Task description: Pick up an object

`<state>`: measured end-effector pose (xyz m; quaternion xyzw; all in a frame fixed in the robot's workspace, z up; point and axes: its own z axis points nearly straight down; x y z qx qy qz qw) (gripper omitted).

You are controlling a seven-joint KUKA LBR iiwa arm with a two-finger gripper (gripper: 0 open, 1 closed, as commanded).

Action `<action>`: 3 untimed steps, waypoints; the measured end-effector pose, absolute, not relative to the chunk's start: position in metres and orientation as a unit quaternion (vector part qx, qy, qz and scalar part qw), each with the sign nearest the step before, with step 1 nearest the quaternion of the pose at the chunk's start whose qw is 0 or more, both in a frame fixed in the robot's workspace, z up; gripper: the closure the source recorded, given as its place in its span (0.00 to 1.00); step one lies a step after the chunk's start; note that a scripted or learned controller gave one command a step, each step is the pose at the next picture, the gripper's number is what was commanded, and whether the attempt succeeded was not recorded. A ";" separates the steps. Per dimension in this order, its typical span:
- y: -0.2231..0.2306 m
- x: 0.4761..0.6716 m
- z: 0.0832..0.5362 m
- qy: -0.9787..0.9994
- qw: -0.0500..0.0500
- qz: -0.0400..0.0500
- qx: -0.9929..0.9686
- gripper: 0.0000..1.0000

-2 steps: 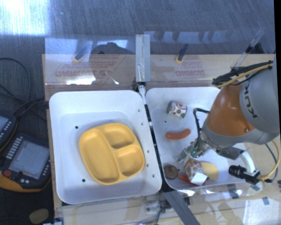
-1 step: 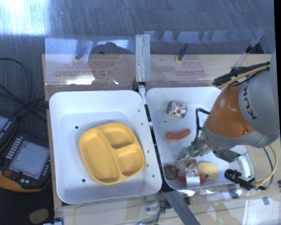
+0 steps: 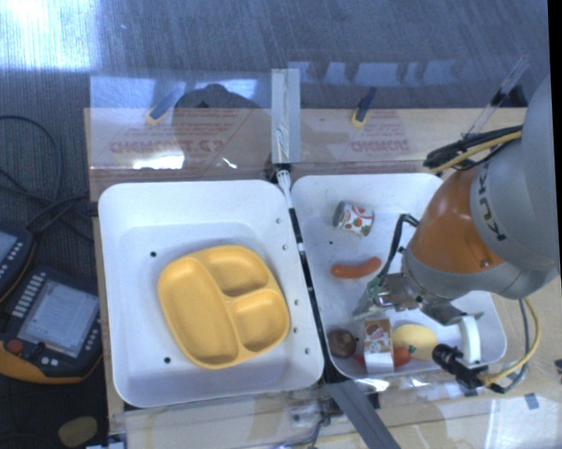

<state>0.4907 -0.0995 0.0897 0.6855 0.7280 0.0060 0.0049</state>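
Note:
The right bin [image 3: 319, 196] holds a small white cup with red and green marks [image 3: 353, 218], an orange-red sausage [image 3: 357, 268], a brown round piece [image 3: 342, 340], a red and white carton [image 3: 378, 345] and a yellow fruit [image 3: 415, 338]. My gripper [image 3: 386, 295] hangs low over the bin's middle, just below the sausage and above the carton. The wrist hides its fingers. I see nothing held.
A yellow three-compartment plate [image 3: 224, 303] lies in the left bin [image 3: 131, 227]. The grey arm with its orange band [image 3: 455, 224] covers the right bin's right half. A teach pendant [image 3: 37, 321] rests on the floor at the left.

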 end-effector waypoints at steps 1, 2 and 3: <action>-0.027 0.484 0.180 0.561 -0.001 -0.004 0.828 1.00; 0.023 0.490 0.180 0.435 0.000 -0.006 0.900 1.00; 0.062 0.579 0.227 0.370 0.002 -0.005 0.929 1.00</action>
